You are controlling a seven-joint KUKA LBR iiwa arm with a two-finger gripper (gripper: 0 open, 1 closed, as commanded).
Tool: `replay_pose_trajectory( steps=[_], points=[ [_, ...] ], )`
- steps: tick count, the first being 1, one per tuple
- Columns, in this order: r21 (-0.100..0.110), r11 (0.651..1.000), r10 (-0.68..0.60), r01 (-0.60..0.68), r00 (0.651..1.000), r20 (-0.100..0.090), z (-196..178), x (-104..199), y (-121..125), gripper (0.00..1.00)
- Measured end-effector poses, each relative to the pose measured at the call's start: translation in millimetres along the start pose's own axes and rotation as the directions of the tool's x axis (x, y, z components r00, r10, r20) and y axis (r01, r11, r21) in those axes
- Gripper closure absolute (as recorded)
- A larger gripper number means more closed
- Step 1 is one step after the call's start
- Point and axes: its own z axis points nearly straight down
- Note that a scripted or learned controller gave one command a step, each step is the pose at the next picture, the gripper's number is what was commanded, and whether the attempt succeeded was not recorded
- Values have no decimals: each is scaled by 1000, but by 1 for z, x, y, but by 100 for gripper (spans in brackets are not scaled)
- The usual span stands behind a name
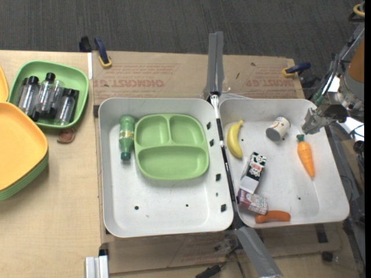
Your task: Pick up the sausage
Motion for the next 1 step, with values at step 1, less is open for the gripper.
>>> replay_pose_trajectory(
  steps=[1],
  points=[
    [-7, 969, 247, -247, 969, -6, 106, -49, 28, 100]
  ],
)
